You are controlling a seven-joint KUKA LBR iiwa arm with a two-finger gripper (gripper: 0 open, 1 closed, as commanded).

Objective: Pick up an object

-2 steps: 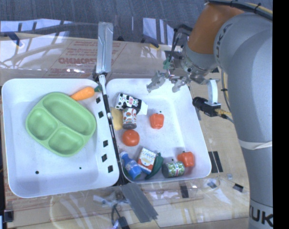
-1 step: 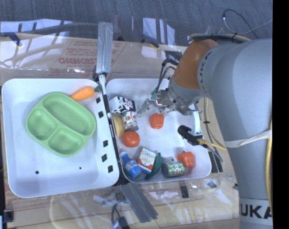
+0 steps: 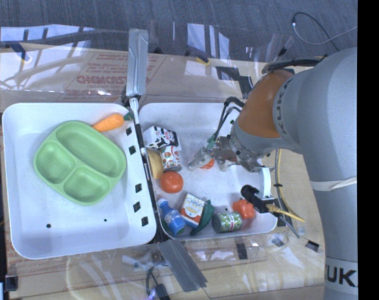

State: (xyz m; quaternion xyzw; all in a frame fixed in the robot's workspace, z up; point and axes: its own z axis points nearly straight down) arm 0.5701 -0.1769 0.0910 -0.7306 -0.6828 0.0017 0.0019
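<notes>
I see the right bin (image 3: 196, 112) crowded: tomato (image 3: 171, 182), small can (image 3: 171, 159), cow-print carton (image 3: 159, 136), juice box (image 3: 193, 207), blue bottle (image 3: 171, 217), green can (image 3: 227, 221). Left bin (image 3: 20, 186) holds a green divided plate (image 3: 80, 162), carrot (image 3: 109, 122) at its 1 o'clock. Tool (image 3: 209, 157) is low in the right bin; an orange piece (image 3: 206, 164) sits right at its tip. Tomato lies at the tool's 8 o'clock, apart. Tool state: can't tell.

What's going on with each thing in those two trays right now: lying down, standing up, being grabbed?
Green plate: flat in left bin.
Carrot: lying beside the plate.
Can: on its side in right bin.
Tomato: resting loose.
Blue bottle: lying down.
Gripper: low in right bin; grasp unclear.
</notes>
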